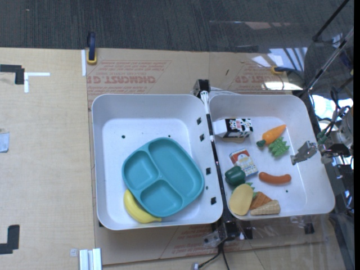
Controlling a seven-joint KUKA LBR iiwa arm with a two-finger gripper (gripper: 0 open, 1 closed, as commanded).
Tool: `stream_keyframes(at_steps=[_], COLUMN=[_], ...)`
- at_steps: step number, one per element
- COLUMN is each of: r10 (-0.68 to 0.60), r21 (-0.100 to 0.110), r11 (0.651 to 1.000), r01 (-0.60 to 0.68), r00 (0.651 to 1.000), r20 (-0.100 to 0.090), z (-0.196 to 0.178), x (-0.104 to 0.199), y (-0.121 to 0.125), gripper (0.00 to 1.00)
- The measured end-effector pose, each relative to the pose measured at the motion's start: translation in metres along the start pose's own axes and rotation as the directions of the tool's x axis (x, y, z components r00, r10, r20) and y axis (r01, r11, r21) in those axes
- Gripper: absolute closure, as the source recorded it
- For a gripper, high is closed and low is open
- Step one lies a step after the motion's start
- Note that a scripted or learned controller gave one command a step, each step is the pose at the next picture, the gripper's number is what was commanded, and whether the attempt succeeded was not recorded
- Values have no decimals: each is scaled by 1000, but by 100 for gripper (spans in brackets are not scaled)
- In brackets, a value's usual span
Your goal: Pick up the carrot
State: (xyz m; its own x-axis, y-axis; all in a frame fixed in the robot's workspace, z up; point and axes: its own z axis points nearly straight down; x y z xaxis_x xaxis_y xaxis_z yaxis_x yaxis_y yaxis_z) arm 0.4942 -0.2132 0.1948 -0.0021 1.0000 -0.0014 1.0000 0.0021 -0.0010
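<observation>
Camera view, looking down at a slant, gives you two white bins side by side, and you can take the carrot [274,134] as your landmark. It lies in the upper right part of the right bin [308,198], orange body angled up to the right, its green top at the lower left end. Nothing is touching it from above.

Just below the carrot, nearly touching it, you see a green leafy piece [279,147]. To the carrot's left sits a small black-and-white carton [236,127]. Below and left of the carrot lies a little box with a red and white label [243,163], and under that a dark green pepper [235,176]. Below the carrot, a red sausage [274,178] lies flat on the bin floor. Further down and to the left rest a yellow rounded piece [241,199] and, beside it, a tan wedge with an orange top [264,205].

To the carrot's right and slightly lower, the gripper [304,152] hangs near the bin's right wall, well apart from the carrot. You cannot tell from this view how its jaws stand, and nothing shows between them.

Far to the carrot's left, the left bin [107,167] holds a teal divided plate [162,176] with a banana [138,209] tucked under its lower left edge.
</observation>
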Motion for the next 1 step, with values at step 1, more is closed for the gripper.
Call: stream_keyframes(at_steps=[1], r10=[-52], r21=[-4], r11=[999], r01=[52], r00=[999], r20=[-13], z=[103], x=[0], y=[62], gripper=[0])
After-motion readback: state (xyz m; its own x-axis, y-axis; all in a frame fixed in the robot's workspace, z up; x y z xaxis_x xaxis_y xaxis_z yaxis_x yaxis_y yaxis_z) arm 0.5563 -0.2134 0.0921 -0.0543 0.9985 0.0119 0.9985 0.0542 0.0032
